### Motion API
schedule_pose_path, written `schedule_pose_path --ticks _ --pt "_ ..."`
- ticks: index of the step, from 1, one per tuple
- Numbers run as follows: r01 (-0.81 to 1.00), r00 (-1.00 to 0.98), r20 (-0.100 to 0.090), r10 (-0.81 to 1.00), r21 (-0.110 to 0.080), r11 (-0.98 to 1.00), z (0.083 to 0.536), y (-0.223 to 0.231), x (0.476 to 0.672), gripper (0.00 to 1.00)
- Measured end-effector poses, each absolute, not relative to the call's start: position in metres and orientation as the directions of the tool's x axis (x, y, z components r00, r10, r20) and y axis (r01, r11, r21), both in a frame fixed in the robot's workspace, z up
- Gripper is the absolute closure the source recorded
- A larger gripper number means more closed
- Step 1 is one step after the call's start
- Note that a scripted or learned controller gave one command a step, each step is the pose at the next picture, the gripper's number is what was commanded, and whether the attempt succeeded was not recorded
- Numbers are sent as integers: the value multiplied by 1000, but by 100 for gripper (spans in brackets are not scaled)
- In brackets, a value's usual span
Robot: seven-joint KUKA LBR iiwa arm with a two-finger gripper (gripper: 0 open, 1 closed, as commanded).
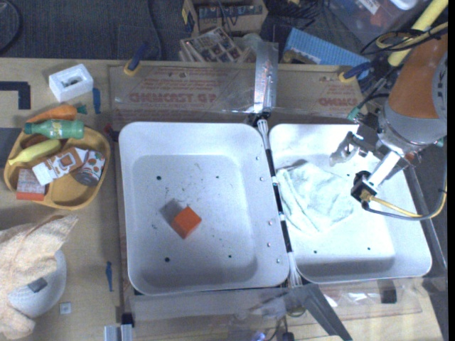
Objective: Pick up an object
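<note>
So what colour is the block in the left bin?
Orange: the block shows plainly in the camera view, with a grey shadow beside it.

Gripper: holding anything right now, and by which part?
Nothing held. The gripper hangs over the right bin, fingers open, just above the white cloth; nothing sits between them.

Orange block (188, 222), white crumpled cloth (313, 197), white bins (142, 148), green bottle (55, 128), yellow bowl (71, 197)
</note>
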State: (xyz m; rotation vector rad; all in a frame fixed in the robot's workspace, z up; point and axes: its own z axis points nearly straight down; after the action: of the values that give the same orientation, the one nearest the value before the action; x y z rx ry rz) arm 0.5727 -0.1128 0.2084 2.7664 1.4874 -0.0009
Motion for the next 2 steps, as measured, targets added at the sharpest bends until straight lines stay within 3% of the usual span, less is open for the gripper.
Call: schedule_pose_path --ticks 1,2 --pt "851 525 -2 851 2 -525 191 -190 581 0" --pt "830 558 0 830 -4 -558 226 -190 528 0"
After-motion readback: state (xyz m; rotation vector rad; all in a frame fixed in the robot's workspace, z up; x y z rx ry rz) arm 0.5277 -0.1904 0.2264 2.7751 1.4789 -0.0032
